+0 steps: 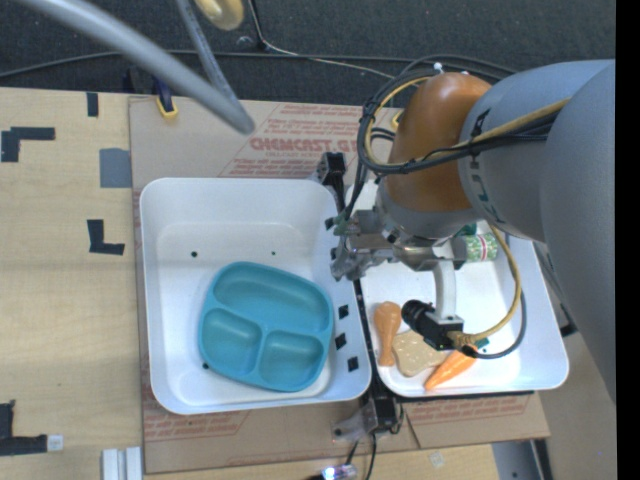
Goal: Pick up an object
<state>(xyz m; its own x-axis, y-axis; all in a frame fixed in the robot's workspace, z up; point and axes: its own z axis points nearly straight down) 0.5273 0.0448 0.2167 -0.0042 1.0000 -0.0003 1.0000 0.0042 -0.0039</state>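
My gripper (348, 260) hangs low over the left edge of the right bin (535, 368), close to the wall shared with the left bin. Just in front of it lie a tan drumstick-shaped toy (385, 330), a beige flat piece (409, 354) and an orange carrot (450, 369), bunched together at the bin's near side. A small green and white can (486, 247) lies further right, partly hidden under the wrist. The arm's bulk covers the far half of the right bin.
A blue divided plate (265, 325) lies in the left bin (165, 228), toward its near right corner. Both bins rest on a cardboard sheet (290, 143). A grey pole (120, 33) crosses the top left.
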